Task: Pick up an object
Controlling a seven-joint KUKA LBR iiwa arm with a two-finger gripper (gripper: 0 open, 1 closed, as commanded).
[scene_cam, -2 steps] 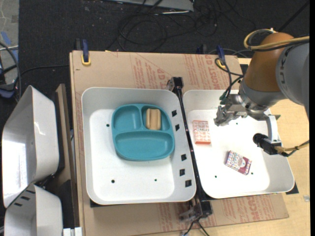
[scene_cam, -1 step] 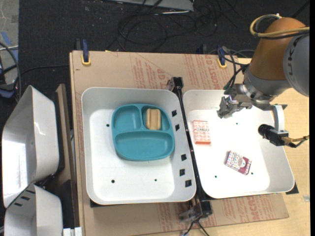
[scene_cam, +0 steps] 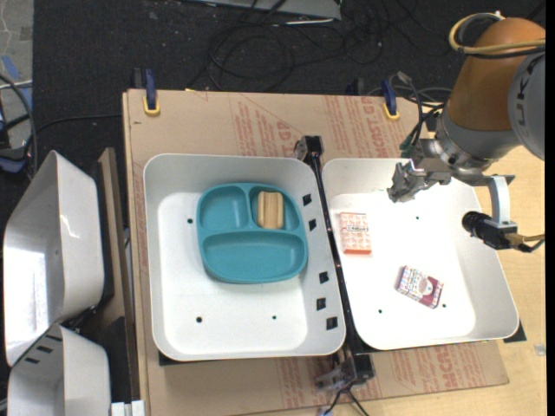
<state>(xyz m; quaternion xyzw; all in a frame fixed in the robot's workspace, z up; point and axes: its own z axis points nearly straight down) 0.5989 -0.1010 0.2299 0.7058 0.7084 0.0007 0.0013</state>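
Observation:
The right bin (scene_cam: 451, 319) holds two small packets. A white and orange packet (scene_cam: 354, 232) lies near the bin's left wall. A purple and white packet (scene_cam: 420, 286) lies lower, toward the bin's middle. My gripper (scene_cam: 404, 183) hangs over the upper part of the right bin, up and to the right of the white and orange packet, apart from both packets. I see nothing between its fingers. The left bin (scene_cam: 173, 319) bears a teal divided tray (scene_cam: 251, 237) with a tan wooden block (scene_cam: 270, 210) in its upper right compartment.
A black divider strip (scene_cam: 328, 250) runs between the two bins. The bins rest on a brown board (scene_cam: 251, 120) held by blue clamps (scene_cam: 151, 94) at the back. White bin stacks (scene_cam: 52, 250) stand at the far left. A black sensor (scene_cam: 482, 225) juts over the right bin's right side.

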